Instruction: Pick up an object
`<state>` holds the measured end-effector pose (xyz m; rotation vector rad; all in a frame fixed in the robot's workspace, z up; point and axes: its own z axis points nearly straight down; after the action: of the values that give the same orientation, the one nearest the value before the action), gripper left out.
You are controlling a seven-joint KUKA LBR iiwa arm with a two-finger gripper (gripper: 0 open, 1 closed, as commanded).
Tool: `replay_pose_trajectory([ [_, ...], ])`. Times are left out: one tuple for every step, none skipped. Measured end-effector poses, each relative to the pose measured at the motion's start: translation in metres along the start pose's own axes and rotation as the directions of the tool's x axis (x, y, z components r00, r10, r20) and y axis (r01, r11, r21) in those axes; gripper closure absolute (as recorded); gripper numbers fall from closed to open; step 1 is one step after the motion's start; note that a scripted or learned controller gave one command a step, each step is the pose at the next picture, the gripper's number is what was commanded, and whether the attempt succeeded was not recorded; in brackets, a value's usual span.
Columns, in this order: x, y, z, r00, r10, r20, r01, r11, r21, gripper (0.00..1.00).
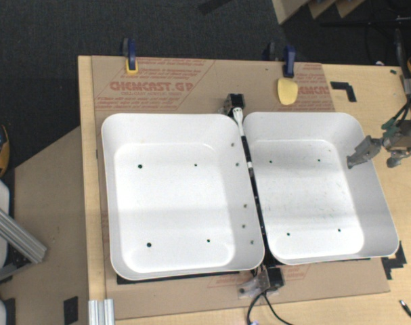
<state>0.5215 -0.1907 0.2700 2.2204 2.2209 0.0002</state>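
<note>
Gripper (359, 154) of mine hangs at three o'clock over the right bin (368, 202), grasp unreadable, so I should first find an object, perhaps the yellow piece (287, 91) at twelve.

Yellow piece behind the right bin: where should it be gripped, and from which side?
Probably from straight above, across the yellow piece's left and right sides: it lies flat, with a blue clamp behind and the right bin's rim in front.

You're looking at open floor in both the left bin (171, 195) and right bin (313, 188) — only the black divider strip (249, 175) and raised rims are standing in your way.
</note>
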Motion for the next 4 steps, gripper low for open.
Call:
replay_pose_trajectory([
  [0.075, -0.026, -0.113, 1.000, -0.009, -0.001, 0.009, 1.000, -0.014, 0.00],
  [0.071, -0.026, -0.117, 1.000, -0.002, 0.002, 0.002, 1.000, -0.005, 1.00],
  [0.107, 0.007, -0.017, 1.000, -0.004, -0.003, 0.004, 1.000, 0.011, 1.00],
  [0.165, 0.049, -0.088, 1.000, -0.007, 0.000, 0.007, 1.000, -0.010, 1.00],
])
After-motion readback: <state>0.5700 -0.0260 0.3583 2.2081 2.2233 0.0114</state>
